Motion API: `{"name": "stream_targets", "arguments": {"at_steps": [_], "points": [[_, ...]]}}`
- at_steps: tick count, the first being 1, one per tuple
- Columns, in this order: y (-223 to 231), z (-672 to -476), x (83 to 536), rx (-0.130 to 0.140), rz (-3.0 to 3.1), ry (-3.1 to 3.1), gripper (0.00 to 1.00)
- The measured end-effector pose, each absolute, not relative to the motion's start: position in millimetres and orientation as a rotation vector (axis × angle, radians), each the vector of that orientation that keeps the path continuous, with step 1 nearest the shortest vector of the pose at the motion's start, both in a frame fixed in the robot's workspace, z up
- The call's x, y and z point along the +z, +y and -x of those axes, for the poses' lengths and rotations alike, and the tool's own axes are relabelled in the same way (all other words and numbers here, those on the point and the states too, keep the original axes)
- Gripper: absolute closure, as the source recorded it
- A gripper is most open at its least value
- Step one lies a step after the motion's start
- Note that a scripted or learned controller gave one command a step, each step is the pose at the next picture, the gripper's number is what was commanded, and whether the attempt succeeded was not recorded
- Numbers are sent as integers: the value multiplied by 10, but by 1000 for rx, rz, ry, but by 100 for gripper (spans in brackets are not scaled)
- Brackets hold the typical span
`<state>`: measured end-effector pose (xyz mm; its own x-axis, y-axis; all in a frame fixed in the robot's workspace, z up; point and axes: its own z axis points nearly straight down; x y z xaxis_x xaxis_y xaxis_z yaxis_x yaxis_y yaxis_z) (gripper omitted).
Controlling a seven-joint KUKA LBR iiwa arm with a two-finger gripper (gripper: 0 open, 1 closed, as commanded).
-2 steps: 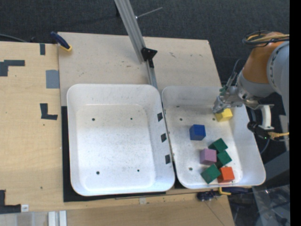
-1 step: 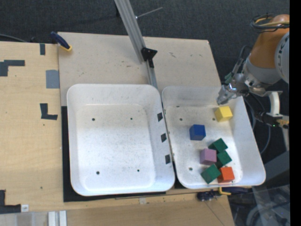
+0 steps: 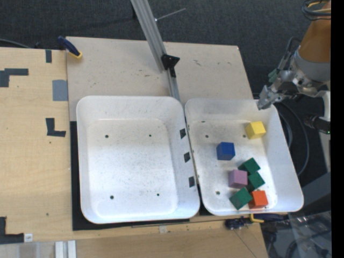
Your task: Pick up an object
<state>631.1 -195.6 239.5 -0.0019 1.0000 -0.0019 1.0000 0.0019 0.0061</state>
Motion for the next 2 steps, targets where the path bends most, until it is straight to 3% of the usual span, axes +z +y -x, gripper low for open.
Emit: {"name": "stream_targets", "arguments": {"at_steps": [1, 2], "points": [[-1953, -6322, 2819, 3, -2216, 2221, 100], [-1442, -6303, 2815, 1, -2216, 2228, 100]]}}
